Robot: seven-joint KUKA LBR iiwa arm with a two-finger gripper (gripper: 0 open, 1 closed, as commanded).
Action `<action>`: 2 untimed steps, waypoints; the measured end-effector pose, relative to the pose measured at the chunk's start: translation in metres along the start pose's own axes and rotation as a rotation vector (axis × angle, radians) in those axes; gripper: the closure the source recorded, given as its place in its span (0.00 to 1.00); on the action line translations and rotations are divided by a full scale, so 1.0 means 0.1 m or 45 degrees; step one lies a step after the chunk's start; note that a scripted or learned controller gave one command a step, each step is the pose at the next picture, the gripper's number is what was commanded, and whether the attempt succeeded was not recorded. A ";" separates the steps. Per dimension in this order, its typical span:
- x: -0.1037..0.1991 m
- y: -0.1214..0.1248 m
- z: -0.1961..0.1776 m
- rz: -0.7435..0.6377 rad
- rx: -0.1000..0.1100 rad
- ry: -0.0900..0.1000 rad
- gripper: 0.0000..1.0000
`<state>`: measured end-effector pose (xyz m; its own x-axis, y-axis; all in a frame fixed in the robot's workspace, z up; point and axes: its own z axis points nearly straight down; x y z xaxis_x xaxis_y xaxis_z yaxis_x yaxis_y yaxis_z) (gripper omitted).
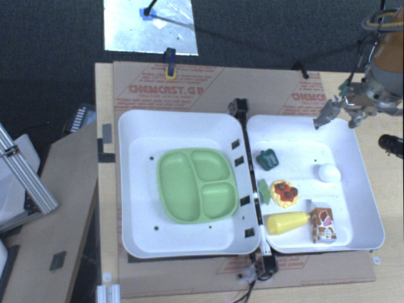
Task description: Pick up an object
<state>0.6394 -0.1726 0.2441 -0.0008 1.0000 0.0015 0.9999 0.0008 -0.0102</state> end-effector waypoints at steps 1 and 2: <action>0.00 0.02 -0.08 -0.003 -0.015 -0.003 0.00; -0.01 0.12 0.40 -0.006 -0.013 -0.003 0.00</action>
<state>0.6513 -0.1733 0.2044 -0.0057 1.0000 -0.0006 1.0000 0.0057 0.0000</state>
